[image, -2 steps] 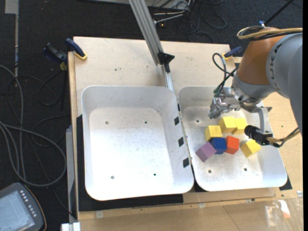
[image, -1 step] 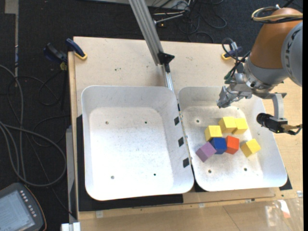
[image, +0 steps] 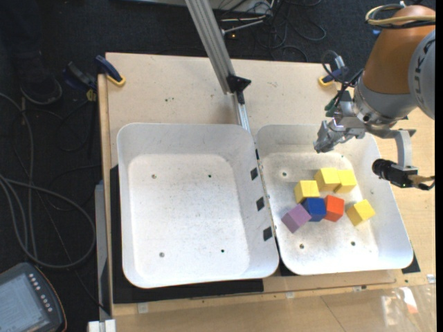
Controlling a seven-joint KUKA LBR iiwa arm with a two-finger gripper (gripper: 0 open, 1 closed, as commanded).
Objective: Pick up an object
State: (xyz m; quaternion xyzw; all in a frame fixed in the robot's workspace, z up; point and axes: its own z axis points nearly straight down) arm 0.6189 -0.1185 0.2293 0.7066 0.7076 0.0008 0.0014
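Two shallow white bins with rounded corners and speckled floors sit side by side on a pale board. The right bin (image: 387, 254) holds a tight cluster of small matte blocks: three yellow cubes (image: 307, 189), (image: 328, 178), (image: 346, 179) along the top, a blue block (image: 315, 207), an orange-red block (image: 335, 207) touching it, a purple block (image: 296, 218) at the lower left, and another yellow block (image: 360, 212) slightly apart. The left bin (image: 131, 151) is bare plastic. The gripper (image: 325, 144) hangs over the right bin's far edge, above the blocks and seemingly clear of them; its metal tip is too small and dark to tell whether it is spread or closed.
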